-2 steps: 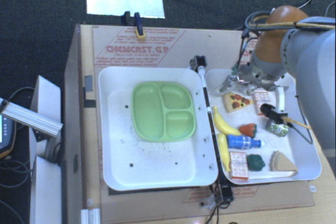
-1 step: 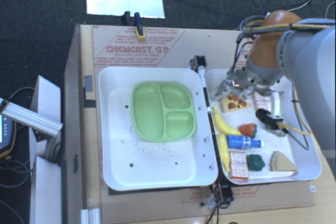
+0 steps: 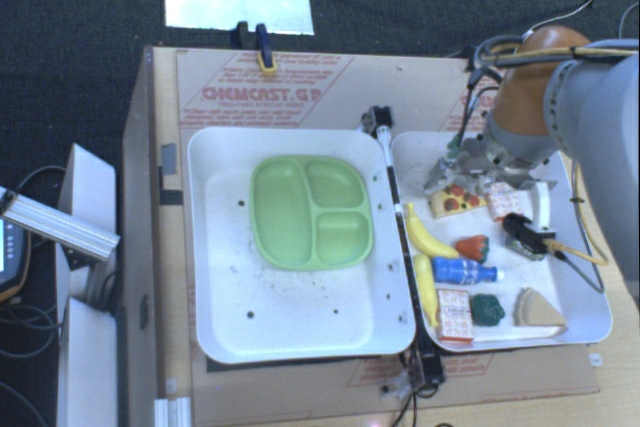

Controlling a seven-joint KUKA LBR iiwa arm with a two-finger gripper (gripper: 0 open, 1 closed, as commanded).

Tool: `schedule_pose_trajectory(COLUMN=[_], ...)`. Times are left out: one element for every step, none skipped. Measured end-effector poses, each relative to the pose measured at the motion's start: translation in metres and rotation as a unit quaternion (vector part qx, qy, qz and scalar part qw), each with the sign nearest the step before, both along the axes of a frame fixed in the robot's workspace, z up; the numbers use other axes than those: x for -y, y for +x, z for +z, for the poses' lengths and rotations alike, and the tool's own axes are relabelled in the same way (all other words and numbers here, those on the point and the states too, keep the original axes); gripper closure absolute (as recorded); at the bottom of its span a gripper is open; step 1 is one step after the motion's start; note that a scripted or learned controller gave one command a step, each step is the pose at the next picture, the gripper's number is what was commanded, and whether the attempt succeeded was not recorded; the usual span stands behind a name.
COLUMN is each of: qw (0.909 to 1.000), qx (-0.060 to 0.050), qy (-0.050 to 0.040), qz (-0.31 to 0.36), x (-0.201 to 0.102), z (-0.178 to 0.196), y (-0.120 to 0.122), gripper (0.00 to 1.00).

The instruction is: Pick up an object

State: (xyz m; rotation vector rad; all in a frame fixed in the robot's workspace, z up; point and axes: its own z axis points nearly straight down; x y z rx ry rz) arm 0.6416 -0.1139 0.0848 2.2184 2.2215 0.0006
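Camera view: two white bins sit side by side on the worktop (image 3: 300,80). The left bin (image 3: 215,315) holds a green divided plate (image 3: 310,213) and nothing else that I can make out. The right bin (image 3: 590,315) carries all the loose things. The grey arm (image 3: 595,100) reaches in from the right, and its orange band (image 3: 530,90) hangs over that bin's far edge. The jaws are low over the bin's far left corner. From this slant I cannot tell whether they are spread or pressed together, and nothing is visibly between them.

Just nearside of the jaws, perhaps touching them, lies a pizza slice (image 3: 455,203), the likeliest thing to pick. It lies flat, and its long axis seems to run across the bin from left to right. A red-and-white carton (image 3: 501,203) sits just beside it on the right. Nearer the camera come a banana (image 3: 428,237) along the dividing wall, a red fruit (image 3: 472,247), a blue bottle (image 3: 465,271), a dark green lump (image 3: 488,309), a second carton (image 3: 454,313) and a pale wedge (image 3: 540,308).

My judgement is that the coming move turns on a short shift toward the camera and down. The jaws should close across the slice's short width, and the carton alongside could get in their way.
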Motion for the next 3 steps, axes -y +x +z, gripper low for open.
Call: schedule_pose_trajectory(qw=[1.0,1.0,1.0], qx=[0.0,0.0,-0.001], qy=[-0.0002,0.0007,0.0006], qz=[0.0,0.0,0.0], x=[0.028,0.003,0.031], z=[0.0,0.0,-0.001], y=[-0.02,-0.067,-0.087], gripper=[0.0,0.0,0.0])
